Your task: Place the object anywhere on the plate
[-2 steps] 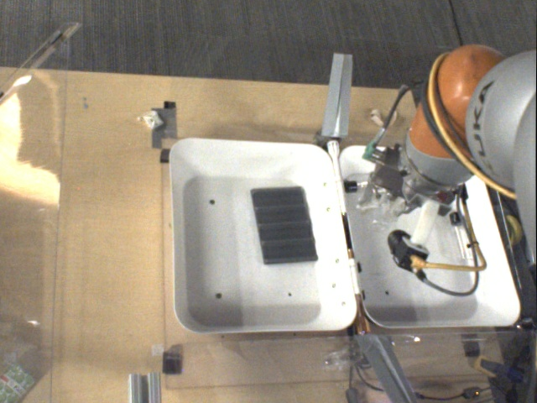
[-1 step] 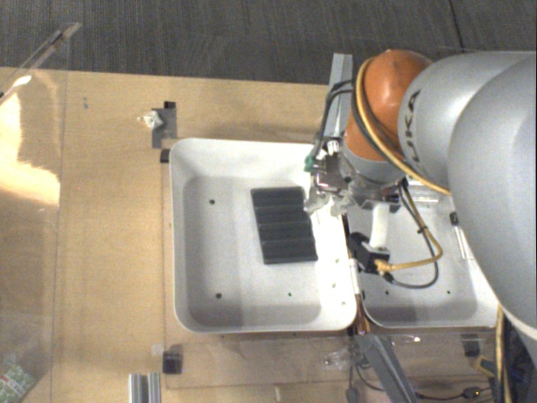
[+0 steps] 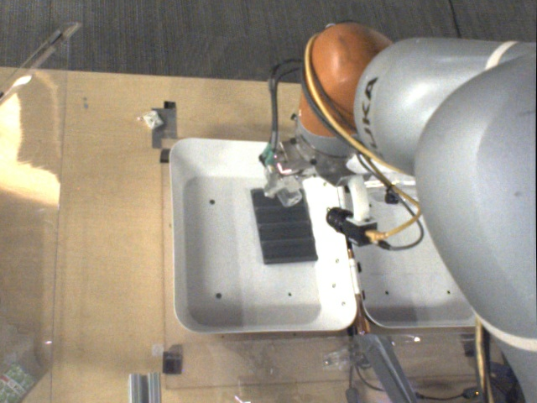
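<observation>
Overhead view of the desk (image 3: 101, 225) with two shallow white bins side by side. My arm (image 3: 436, 116) reaches in from the right and ends over the left bin (image 3: 210, 309), where my end effector (image 3: 284, 187) hangs at the upper end of a dark ribbed slab (image 3: 285, 229). The slab lies flat on the bin floor, right of the bin's centre, with its long axis running from the far rim toward the near rim and tilted slightly. My end effector stands over the slab's far short edge, so the slab extends from me toward the near side of the bin. Whether my end effector is touching the slab or poised just above it I cannot tell, and its opening is hidden by the wrist and cabling; I see nothing clearly gripped.

I take the slab to be either the plate or the object; no second piece can be made out, so the step in hand is uncertain.

Open room: the bin floor left of the slab is bare and wide; to the right, the slab lies near the wall shared with the right bin (image 3: 419, 300), where a cable (image 3: 394, 225) loops. Any sideways move is safer leftward.
</observation>
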`<state>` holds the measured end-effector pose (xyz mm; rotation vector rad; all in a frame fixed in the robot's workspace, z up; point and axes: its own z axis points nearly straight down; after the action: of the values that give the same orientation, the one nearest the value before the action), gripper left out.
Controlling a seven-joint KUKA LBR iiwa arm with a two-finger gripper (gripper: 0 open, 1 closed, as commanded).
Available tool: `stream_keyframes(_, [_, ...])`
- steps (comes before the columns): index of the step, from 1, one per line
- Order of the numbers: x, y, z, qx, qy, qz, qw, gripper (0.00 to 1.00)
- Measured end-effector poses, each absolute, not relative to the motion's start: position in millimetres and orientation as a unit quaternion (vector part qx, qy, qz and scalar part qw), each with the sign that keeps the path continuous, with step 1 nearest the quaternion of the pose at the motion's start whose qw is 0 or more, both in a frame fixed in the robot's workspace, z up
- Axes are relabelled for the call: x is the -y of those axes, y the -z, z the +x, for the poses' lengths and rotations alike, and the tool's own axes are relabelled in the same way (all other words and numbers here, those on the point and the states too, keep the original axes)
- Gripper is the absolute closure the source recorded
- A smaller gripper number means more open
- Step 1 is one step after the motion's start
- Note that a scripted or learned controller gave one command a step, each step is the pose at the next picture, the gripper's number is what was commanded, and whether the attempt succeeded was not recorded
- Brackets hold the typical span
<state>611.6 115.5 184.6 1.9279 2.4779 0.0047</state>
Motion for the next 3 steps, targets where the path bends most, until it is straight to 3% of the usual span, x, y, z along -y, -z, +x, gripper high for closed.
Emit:
stream_keyframes(1, [-158, -150, 643.7, -0.754, -0.0008, 0.657, 0.001, 1.0])
stream_keyframes(2, [-211, -188, 666.0, -0.847, -0.002, 0.531, 0.002, 1.0])
stream_keyframes(3, [-226, -199, 668.4, -0.919, -0.0013, 0.393, 0.002, 1.0])
